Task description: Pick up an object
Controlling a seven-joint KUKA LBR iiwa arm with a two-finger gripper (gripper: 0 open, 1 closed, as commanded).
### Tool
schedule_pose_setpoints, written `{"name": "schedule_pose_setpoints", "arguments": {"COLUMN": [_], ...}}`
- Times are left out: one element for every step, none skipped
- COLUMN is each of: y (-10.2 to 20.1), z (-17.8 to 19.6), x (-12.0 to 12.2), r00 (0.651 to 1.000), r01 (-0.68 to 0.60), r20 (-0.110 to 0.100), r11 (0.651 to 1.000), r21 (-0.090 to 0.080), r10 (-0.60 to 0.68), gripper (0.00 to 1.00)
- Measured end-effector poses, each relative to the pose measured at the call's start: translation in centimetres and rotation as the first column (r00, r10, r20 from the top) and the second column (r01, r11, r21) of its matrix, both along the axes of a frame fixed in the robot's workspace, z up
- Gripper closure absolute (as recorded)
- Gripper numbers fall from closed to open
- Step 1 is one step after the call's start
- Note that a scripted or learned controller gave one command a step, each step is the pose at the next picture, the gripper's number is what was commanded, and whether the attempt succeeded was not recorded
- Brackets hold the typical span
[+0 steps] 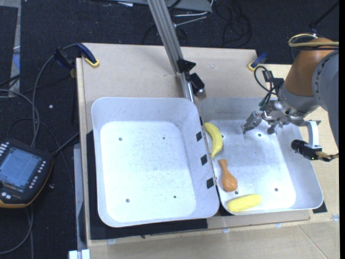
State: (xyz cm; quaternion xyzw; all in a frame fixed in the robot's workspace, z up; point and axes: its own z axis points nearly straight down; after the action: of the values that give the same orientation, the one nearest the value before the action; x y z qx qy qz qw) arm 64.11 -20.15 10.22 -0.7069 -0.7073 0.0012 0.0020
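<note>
Currently the claw point(261, 121) hangs spread and grasping nothing over the right bin point(302, 190); the approach seems in hand; banana point(214, 138), orange drumstick point(227, 176) and corn cob point(244, 202) lie along its left side; next, descend onto one.

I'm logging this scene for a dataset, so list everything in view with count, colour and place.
banana: 1, yellow, right bin, by its left wall
chicken drumstick toy: 1, orange, right bin, below the banana
corn cob: 1, yellow, right bin, near front edge
left bin: 1, white, left on bench
right bin: 1, white, right on bench
clamps: 2, blue and yellow, bench back corners
pendant: 1, black and orange, floor at left
arm: 1, grey with orange band, from right
gripper: 1, over right bin's back part
</note>
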Motion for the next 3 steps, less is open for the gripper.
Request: {"name": "schedule_pose_setpoints", "arguments": {"y": [0.0, -0.1, 0.2], "z": [1.3, 7.0, 13.3], "x": [0.1, 1.2, 1.3], "r00": [1.0, 1.0, 1.0], "r01": [0.0, 0.0, 0.0], "r20": [0.004, 0.01, 0.01], "r11": [1.0, 1.0, 1.0], "r21": [-0.002, -0.003, -0.003], "r10": [0.0, 0.0, 0.0], "gripper": [1.0, 1.0, 1.0]}}
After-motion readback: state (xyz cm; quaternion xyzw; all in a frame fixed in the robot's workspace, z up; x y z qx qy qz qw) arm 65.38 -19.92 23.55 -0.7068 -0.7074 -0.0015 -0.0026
